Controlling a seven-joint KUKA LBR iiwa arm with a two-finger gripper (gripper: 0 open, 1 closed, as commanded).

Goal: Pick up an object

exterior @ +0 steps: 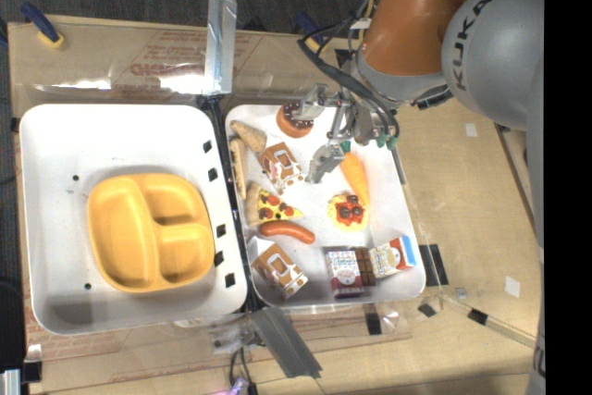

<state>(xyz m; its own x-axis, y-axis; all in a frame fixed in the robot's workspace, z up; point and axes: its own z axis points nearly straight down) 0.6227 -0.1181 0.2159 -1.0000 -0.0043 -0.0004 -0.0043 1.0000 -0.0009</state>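
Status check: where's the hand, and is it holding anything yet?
Hand low over right bin, nothing visibly held. Carrot and toy house flank it. Toys crowded.

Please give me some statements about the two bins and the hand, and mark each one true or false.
1. The yellow divided tray lies in the left bin. True.
2. The hand is above the left bin. False: it is over the right bin, near the carrot.
3. The sausage lies in the right bin. True.
4. The donut lies at the near edge of the right bin. False: it lies near the far edge.
5. The pizza slice is on the yellow divided tray. False: it is in the right bin.
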